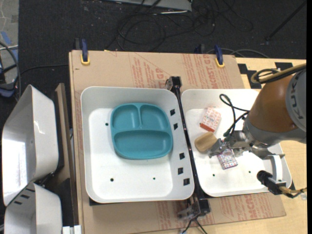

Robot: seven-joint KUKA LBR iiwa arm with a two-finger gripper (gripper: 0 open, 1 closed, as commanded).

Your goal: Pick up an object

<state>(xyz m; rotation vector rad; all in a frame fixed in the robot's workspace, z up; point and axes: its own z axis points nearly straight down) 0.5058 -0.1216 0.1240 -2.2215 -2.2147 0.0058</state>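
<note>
Three small objects lie in the right bin (243,184): a red and white packet (210,119) near the back, a tan rounded piece (205,142) toward the left side, and a pink and white patterned packet (227,159) close to the middle. My gripper (220,148) hangs low over the bin, between the tan piece and the patterned packet, with its metal parts overlapping the upper edge of that packet. The arm with its orange band (275,106) comes in from the right.
A teal divided plate (142,131) rests in the left bin (97,150). A black divider (184,140) separates the two bins. Dark cables loop from the wrist over the right bin. Brown cardboard (146,67) surrounds both bins.
</note>
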